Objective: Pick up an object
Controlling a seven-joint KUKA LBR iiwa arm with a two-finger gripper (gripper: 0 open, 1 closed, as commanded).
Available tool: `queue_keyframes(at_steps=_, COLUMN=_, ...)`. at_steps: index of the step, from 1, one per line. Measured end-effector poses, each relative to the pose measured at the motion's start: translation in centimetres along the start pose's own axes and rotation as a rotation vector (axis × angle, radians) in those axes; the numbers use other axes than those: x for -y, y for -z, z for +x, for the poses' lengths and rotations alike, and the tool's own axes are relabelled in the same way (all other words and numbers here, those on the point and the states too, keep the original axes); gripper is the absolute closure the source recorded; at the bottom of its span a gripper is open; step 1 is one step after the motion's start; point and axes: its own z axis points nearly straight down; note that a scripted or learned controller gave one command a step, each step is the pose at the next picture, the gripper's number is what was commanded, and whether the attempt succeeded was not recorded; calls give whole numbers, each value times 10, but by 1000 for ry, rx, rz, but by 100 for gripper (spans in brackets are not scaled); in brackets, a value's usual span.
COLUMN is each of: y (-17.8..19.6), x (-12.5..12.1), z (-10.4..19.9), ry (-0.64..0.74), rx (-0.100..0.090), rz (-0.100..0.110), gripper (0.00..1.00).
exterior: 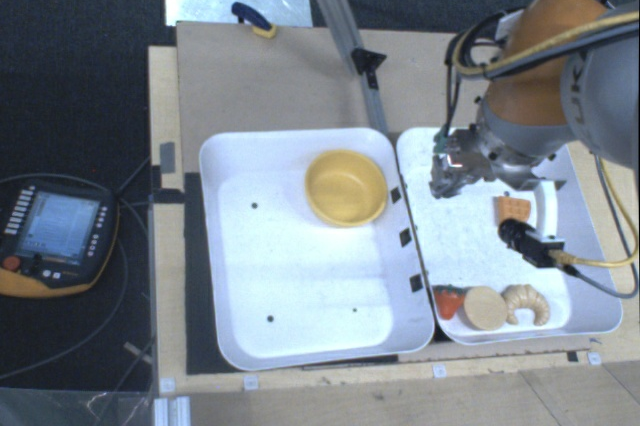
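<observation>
Hovering end effector [447, 176] over right bin [600, 314], yellow bowl [345, 187] in left bin [300, 314]

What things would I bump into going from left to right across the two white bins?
Yellow bowl → gripper → red piece → round tan disc → croissant.

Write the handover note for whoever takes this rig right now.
Claw: over the upper left of the right bin, nothing seen in its grip.
Right bin holds an orange block by the arm, plus a red piece, a tan round disc and a croissant-shaped item along the near edge.
Left bin holds a yellow bowl.
Done: no pick yet.
Left: choose an object, grasp, lift.
</observation>
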Motion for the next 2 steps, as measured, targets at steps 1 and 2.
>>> queue_keyframes(at_steps=1, y=-2, x=-11, z=41, ry=-1, rx=1, rz=-1, gripper=100)
queue_keyframes(at_steps=2, y=-11, x=-15, z=96, ry=0, rx=0, rz=0, gripper=100)
